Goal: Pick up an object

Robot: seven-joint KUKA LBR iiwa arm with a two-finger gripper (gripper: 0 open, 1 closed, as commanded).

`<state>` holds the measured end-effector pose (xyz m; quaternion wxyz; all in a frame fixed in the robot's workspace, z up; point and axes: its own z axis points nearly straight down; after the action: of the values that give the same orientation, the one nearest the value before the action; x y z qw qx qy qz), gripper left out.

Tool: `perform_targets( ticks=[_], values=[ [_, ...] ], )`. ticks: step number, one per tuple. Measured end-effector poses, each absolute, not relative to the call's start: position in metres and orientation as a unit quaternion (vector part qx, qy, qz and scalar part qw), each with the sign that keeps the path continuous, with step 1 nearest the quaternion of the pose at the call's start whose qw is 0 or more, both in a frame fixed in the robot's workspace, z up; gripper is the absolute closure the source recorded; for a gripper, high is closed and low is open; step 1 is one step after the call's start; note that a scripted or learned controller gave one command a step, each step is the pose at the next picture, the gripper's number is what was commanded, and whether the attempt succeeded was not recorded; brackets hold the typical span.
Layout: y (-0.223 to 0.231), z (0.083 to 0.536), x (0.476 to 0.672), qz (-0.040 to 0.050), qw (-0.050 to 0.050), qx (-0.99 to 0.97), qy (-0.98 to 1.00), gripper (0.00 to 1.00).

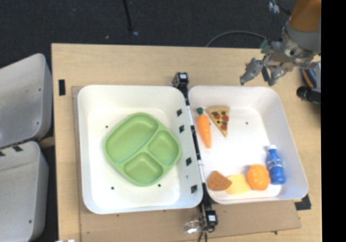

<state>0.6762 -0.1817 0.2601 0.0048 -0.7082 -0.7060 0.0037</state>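
The right bin (286, 122) holds several toy foods. A carrot (204, 130) lies near its left wall, with a pizza slice (220, 119) beside it. Along the front wall sit a brown cookie-like piece (219, 181), a yellow piece (237, 184), an orange fruit (258, 176) and a small blue bottle (275, 165). My gripper (259, 73) hangs above the bench just behind the right bin's far rim, fingers spread apart, nothing between them. It is well clear of every object.
The left bin (92, 181) carries a green divided plate (142, 149). A black clip (180, 79) sits at the far end of the seam between the bins. White chair-like shapes (21, 105) stand off the bench's left side. A cable (227, 38) loops behind the bins.
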Motion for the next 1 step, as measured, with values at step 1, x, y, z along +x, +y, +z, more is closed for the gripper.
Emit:
perform_targets(
  ticks=[1],
  values=[
    [-0.1812,0.2695,0.6782,0.0,-0.001,-0.707,-0.707,0.0]
  ],
)
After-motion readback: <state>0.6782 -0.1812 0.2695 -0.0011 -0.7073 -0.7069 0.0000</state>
